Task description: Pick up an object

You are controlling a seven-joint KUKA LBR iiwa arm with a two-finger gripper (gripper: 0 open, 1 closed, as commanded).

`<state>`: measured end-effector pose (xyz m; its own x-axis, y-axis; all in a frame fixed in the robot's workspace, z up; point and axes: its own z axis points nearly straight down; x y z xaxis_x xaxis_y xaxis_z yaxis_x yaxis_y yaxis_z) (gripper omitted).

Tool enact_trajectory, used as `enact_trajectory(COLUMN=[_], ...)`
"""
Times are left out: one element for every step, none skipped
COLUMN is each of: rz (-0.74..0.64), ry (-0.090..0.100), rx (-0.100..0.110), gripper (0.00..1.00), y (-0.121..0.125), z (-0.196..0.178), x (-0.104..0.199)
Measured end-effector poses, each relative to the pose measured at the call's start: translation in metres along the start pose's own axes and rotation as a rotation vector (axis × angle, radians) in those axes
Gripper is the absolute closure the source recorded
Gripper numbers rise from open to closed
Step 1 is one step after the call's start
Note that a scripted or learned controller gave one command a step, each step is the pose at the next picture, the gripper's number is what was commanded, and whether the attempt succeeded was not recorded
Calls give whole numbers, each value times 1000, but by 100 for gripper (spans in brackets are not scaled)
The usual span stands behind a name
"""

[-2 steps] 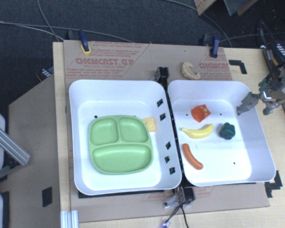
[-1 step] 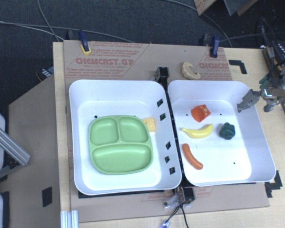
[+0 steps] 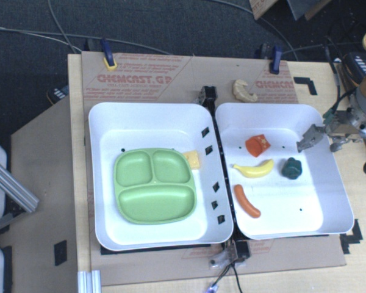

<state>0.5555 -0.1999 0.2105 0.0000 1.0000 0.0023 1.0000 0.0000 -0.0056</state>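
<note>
The left bin (image 3: 104,163) holds a green divided plate (image 3: 154,185); the right bin (image 3: 329,206) holds a banana (image 3: 254,170), sausage (image 3: 246,201), red block (image 3: 257,145) and teal object (image 3: 292,168); the gripper (image 3: 314,137) hovers at its right rim, holding nothing.

I watch through one fixed camera above the bench (image 3: 171,72) — looking down at a slant, far enough back to frame both white bins (image 3: 104,163) and surrounding floor
</note>
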Motion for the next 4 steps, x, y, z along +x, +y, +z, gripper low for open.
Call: enact_trajectory(rz=[1, 0, 0, -1], ry=[0, 1, -2, -4], rx=[1, 0, -7, -10], gripper=[0, 0, 100, 100], y=[-2, -5, -3, -4], z=[50, 112, 97, 51], x=[-9, -5, -6, 1])
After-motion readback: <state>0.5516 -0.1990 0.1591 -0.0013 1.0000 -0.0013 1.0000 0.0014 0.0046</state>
